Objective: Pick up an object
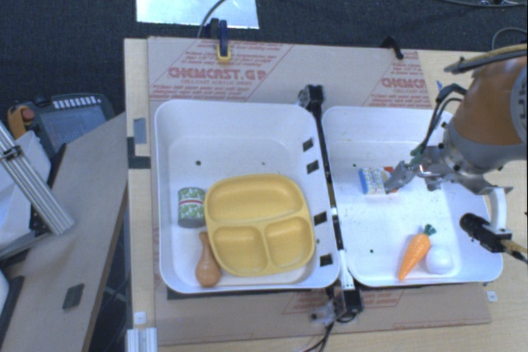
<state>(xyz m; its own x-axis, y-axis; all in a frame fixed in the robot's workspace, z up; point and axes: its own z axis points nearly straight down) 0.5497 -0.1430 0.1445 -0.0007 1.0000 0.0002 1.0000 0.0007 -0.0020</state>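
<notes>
My gripper (401,176) hangs low over the right bin (363,128), near its middle. Just left of the gripper tip, touching or nearly touching it, lies a small white and blue packet (373,180) with a red patch. Toward the bin's front right, an orange carrot (415,254) with a green top lies against a white egg-shaped thing (440,260). Nothing can be seen held in the gripper.
The left bin (239,124) holds a yellow divided plate (260,222), a small green-labelled can (191,206) to its left and a tan wooden piece (205,263) at the front. A black divider (323,177) runs between the bins. The arm (487,119) enters from the right.
</notes>
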